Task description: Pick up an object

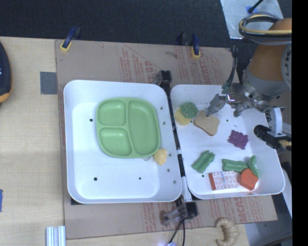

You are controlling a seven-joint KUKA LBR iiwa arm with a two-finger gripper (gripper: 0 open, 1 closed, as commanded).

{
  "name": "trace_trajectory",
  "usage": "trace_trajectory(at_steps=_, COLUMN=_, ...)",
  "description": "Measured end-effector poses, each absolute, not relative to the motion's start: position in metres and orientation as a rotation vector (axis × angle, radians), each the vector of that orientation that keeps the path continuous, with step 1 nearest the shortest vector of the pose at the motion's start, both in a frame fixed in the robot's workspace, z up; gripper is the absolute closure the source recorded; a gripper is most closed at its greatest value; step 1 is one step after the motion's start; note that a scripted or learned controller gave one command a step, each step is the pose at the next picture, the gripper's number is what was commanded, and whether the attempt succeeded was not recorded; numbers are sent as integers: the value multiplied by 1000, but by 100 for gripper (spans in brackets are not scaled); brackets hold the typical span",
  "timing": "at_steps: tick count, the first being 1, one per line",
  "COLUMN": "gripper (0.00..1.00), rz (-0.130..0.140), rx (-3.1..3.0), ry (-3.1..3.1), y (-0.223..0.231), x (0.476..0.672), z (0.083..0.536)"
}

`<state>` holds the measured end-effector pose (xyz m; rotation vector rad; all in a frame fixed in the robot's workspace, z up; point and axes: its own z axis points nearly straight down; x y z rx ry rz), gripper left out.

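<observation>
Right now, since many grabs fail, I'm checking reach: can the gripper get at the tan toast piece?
Probably yes. The gripper hovers in the right bin just beside the toast, with nothing lying over it; only the broccoli sits close.

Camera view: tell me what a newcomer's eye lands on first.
The green divided plate stands out, lying in the left white bin. Next is the clutter of small toy foods in the right bin, such as the purple piece and the red piece. The gripper hangs over that bin's upper part, beside a tan piece.
</observation>
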<state>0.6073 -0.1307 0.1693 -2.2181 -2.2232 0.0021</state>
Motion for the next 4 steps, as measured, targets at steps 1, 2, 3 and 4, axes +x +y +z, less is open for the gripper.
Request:
trace_trajectory(at_steps=1, gripper=0, rz=14, rx=-2207, ry=-2215, y=-125, x=520, z=87)
trace_trajectory(at_steps=2, gripper=0, rz=6, rx=-2211, ry=-2223, y=-94, x=489, z=91)
trace_trajectory(at_steps=3, gripper=100, rz=7, rx=-2211, ry=-2226, y=-96, x=490, z=101)
trace_trajectory(at_steps=4, gripper=100, rz=-9, rx=-2216, ry=-2235, y=-58, x=522, z=233)
